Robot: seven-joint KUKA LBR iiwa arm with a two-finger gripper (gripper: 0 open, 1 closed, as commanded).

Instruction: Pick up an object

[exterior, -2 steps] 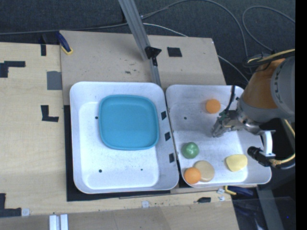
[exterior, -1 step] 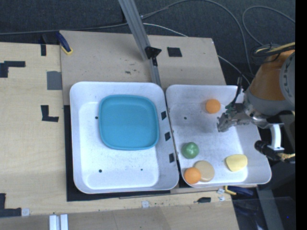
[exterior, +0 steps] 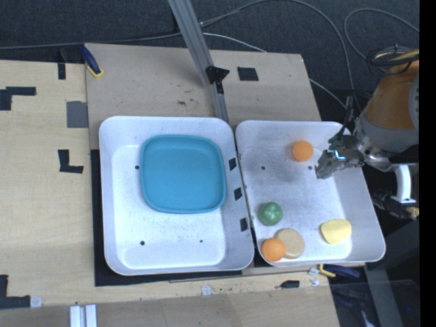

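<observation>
The right bin holds an orange ball near its back, a green ball at mid left, an orange ball and a tan round piece touching at the front, and a yellow lump at the front right. My gripper hangs over the bin's right side, just right of the back orange ball and apart from it. Nothing shows between its fingers.
The left bin carries a blue square plate. A grey metal pole slants down to the bins' back edge. Cables lie on the dark floor behind and to the right.
</observation>
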